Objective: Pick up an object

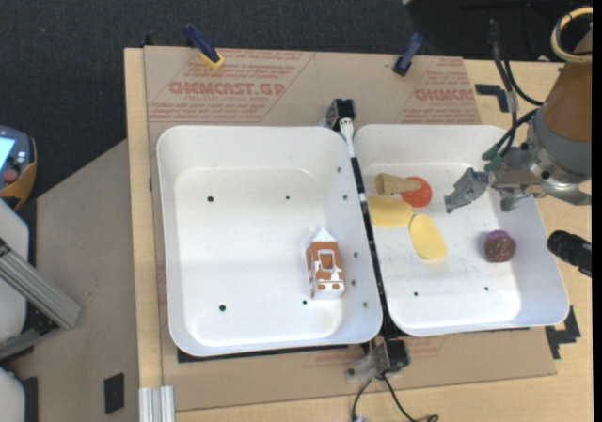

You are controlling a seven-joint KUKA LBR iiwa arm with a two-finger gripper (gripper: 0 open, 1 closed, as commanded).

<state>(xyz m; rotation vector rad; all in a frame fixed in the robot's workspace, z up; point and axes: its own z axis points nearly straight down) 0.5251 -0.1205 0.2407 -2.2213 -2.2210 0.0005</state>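
Note:
In the right bin [536, 303] lie a tan and red piece [405, 189], two yellow pieces [389, 212] [429, 237] and a dark purple ball [499, 245]. The left bin [235, 152] holds a small white and orange carton [324, 268] near its right wall. My gripper [486, 195] hangs over the right side of the right bin, above and slightly left of the purple ball. It stands open, with bare bin floor showing between its fingers. The red piece is to its left, apart from it.
The bins touch along a black divider [360, 199] on a cardboard sheet [263, 82] held by blue clamps [203, 44] at the back. A black cable [503, 72] trails behind the arm. A dark cylinder [574, 251] juts in beyond the right bin's rim.

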